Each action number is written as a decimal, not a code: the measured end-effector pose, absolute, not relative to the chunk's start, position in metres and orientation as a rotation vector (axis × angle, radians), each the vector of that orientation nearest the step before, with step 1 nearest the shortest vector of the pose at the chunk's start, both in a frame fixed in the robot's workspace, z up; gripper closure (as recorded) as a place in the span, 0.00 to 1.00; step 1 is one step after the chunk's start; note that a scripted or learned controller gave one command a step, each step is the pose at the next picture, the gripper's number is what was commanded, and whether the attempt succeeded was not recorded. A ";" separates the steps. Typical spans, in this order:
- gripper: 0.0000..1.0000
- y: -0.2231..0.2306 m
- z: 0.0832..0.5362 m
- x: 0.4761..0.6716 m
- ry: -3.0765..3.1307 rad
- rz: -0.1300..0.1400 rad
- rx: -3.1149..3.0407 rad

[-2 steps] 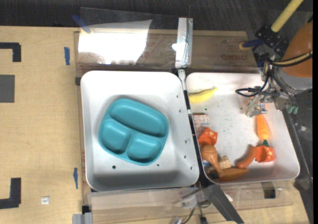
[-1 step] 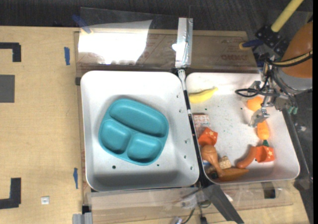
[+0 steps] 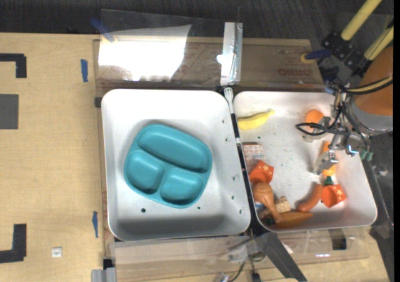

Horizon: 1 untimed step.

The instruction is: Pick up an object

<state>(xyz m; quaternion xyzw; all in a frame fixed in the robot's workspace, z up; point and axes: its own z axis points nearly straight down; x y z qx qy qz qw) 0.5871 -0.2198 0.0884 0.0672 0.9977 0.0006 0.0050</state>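
Observation:
My gripper (image 3: 325,163) hangs low over the right side of the right bin (image 3: 289,143), reaching in from the grey arm with the orange band (image 3: 379,90). Its tip is just above a small orange and green piece (image 3: 328,179). Close by lie an orange-red block (image 3: 335,195) and a curved sausage (image 3: 309,198). An orange ball (image 3: 314,116) sits behind the gripper, partly covered by black cables. A yellow banana (image 3: 255,119) lies at the bin's back left.
A teal divided plate (image 3: 167,164) rests in the left bin (image 3: 125,112). Along the right bin's left and front walls lie a small printed box (image 3: 252,149), a red-orange toy (image 3: 261,171), a brown drumstick-like piece (image 3: 264,195) and a hot dog (image 3: 291,217).

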 end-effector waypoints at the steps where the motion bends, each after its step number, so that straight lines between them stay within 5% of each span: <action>1: 0.00 -0.223 0.089 0.543 3.111 -0.001 0.362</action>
